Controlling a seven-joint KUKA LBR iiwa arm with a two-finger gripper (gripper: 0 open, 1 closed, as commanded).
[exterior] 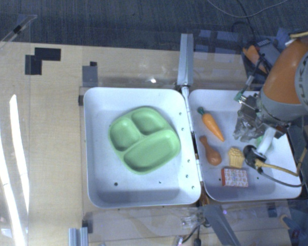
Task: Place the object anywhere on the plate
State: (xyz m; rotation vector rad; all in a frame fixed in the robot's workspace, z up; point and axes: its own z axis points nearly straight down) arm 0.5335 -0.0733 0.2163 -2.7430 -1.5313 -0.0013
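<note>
Plastic play-food sits in the right bin (277,188) from where I stand: a carrot (212,125) with a green top, slanting toward the divider; a brown drumstick-shaped piece (210,151) just below it; a small yellow ridged piece (236,157) beside that; and a flat printed box (235,177) nearest the front wall. Which of these is meant to go over, the task does not say; none is on the plate yet.

The gripper (246,129) hangs over the right bin's far right part, apart from the carrot and above the yellow piece. Whether it is spread or closed I cannot tell from this slant, and I see nothing held in it.

The carrot looks the easiest pick, I'd judge: light, stiff, hollow plastic, smooth enough to slip, so a pinch across the thick middle of its body should serve better than near the tapering tip. The drumstick would take a grip across its fat end. The box lies flat and offers little to pinch.

The green plate (143,140), three compartments, rests a little tilted in the middle of the left bin (97,188). Both bins are shallow, white and glossy, on a pale wooden bench (36,137) with black tape marks; dark carpet lies beyond, with a cable trailing across.
</note>
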